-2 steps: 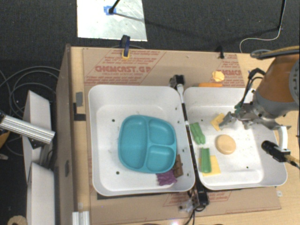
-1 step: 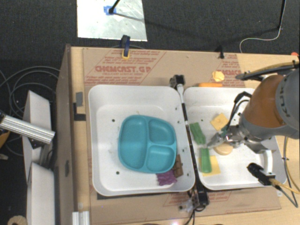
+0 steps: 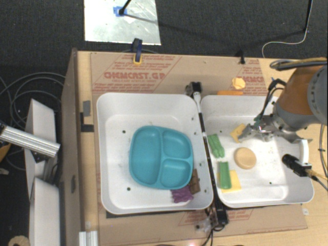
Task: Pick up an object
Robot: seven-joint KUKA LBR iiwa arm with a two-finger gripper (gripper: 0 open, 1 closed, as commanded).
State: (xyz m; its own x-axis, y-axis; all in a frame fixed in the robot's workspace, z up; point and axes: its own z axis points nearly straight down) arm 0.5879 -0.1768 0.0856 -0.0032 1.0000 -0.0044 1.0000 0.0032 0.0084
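The gripper (image 3: 249, 131) is lowered into the right bin (image 3: 297, 193) beside a yellow piece (image 3: 237, 133); finger state cannot be told.

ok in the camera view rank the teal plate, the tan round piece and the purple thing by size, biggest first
1. teal plate, by far the largest
2. tan round piece
3. purple thing, which looks close in size to the tan piece and is partly hidden under the plate, so that order is unsure

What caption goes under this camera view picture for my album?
Robot gripper reaches into the right bin by a yellow piece; a blue plate fills the left bin.
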